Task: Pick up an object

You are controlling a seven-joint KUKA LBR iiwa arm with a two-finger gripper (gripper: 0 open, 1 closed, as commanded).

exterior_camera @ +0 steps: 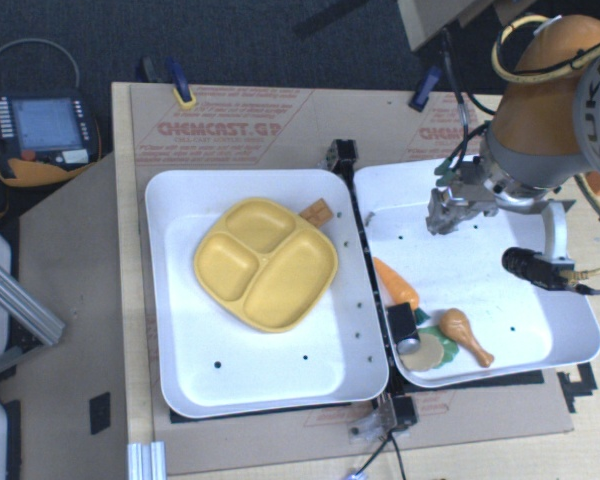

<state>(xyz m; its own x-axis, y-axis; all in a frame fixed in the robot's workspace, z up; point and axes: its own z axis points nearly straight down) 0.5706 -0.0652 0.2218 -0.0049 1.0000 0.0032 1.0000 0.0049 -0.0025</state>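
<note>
Lying below gripper point(446, 218): carrot point(396, 283)

Only readable thing here is the red print on the brown cardboard sheet point(280, 118) lying under the two bins. Along the far edge, left of center, it's reading something like "CHEMCAST G.P", with a line of smaller red print above it that's too tiny to make out. More red lettering is sitting further right on the same sheet, too blurry to read.
</note>
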